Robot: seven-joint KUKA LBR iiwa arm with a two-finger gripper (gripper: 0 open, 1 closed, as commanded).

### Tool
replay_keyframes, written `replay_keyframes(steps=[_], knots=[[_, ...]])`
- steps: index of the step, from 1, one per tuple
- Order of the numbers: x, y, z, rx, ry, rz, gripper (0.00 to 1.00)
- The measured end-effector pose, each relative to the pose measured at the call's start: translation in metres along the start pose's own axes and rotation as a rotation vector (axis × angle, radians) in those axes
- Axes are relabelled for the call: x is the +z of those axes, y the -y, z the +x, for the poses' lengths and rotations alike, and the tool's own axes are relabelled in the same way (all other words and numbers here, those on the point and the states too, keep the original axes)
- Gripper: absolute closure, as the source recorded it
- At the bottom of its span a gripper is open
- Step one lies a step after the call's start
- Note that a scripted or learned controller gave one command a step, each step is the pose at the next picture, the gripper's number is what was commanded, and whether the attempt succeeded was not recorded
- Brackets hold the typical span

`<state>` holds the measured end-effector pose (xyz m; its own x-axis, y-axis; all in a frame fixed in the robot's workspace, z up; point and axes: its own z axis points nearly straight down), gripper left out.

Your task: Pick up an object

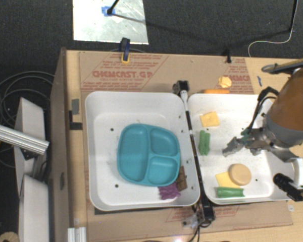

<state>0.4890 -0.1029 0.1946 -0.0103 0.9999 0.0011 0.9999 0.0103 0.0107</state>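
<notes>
Nearest, in the left bin (98, 135), a purple lump (167, 191) against the front wall, with a small brown piece (182, 180) touching it and resting at the edge of a teal divided plate (149, 154). Across the divider, in the right bin (262, 193), a green bar (230, 191) lying flat along the front wall, a flat yellow piece (222, 179) just behind it, and a round tan disc (240, 174) overlapping that piece. Farther back, above the disc and clear of it, the gripper (235, 145) reaching in from the right, nothing visibly held; jaws open or closed, impossible to tell. Left of it, a green block (204, 141) close beside the divider. Beyond that, a yellow square (209, 119), then an orange object (216, 91) at the far rim. On the cardboard surface (141, 67) behind, a small yellow item (225, 81) and a blue-and-yellow clamp (124, 49).
</notes>
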Motion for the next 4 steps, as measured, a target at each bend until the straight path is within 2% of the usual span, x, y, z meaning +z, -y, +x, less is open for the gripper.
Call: replay_keyframes(steps=[1,2,3,4], knots=[[0.115,-0.040,0.016,0.003,0.002,0.008,0.00],[0.110,-0.094,-0.023,0.006,0.004,0.003,0.00],[0.109,-0.164,-0.006,0.002,0.002,0.001,0.00],[0.099,-0.162,-0.008,0.001,0.004,0.005,1.00]])
